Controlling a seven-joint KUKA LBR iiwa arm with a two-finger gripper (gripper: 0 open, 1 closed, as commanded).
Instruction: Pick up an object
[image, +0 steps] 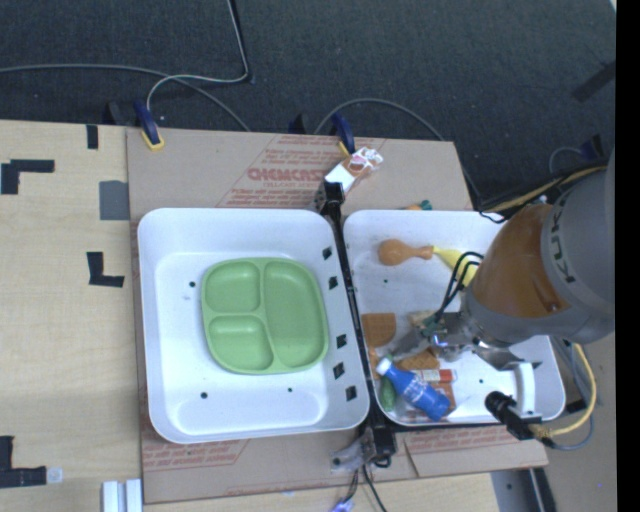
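A blue bottle (417, 391) is seen at the bottom of the right bin (520, 415). Just above it, the gripper (425, 338) is lowered beside a brown block (378, 328); whether its fingers are apart cannot be told. At left center, a green plate (265, 314) is laid in the left bin (170, 300).

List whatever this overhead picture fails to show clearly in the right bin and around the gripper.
- Gripper: too small and cluttered in the camera view to tell whether it grips anything.
- Right bin: its right side is hidden under the arm.
- Blue bottle: its label is too blurred to read.
- Brown pieces near the divider: too blurred to identify.
- Yellow object: partly covered by the arm, shape unclear.
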